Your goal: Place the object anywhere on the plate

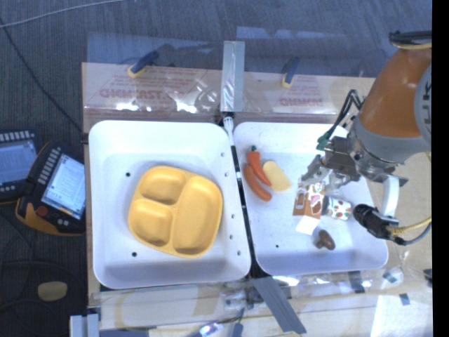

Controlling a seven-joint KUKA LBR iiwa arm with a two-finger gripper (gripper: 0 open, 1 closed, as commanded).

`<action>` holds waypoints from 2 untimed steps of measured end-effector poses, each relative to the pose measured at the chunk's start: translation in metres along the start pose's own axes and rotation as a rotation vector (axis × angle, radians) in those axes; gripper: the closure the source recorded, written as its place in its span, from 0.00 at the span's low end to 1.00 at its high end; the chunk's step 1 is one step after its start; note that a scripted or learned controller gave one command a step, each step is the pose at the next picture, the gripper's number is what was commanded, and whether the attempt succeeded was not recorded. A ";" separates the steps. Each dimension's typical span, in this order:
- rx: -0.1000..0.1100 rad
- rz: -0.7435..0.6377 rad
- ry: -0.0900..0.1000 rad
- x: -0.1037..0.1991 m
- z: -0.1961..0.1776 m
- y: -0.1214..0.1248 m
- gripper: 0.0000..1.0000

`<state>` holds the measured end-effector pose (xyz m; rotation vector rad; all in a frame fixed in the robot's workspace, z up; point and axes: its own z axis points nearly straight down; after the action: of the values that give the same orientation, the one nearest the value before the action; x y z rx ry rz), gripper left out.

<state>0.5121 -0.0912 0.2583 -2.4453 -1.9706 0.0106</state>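
Arm comes in from the right, orange band (396,93) up top, then the grey wrist (382,146) angling down and to the left. The gripper (324,181) sits low at the end of it, kinda lost in clutter, so its state is hard to read.

The arm (403,97) enters from the right as a thick, rounded body with a broad orange band (396,90) over most of its visible upper part. Below the orange, a light grey collar (393,142) curves around the wrist. Under that sits a darker grey metal block (347,156) with angular edges and small fittings. A white bracket (391,195) runs down to a black cylindrical part (368,218). Thin yellow and grey cables (414,229) trail from that part toward the right.
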 end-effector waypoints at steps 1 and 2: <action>0.000 0.157 0.002 0.105 -0.001 -0.032 1.00; 0.001 -0.022 0.000 0.163 0.025 -0.025 1.00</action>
<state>0.5227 0.0735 0.2327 -2.4220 -1.9969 0.0113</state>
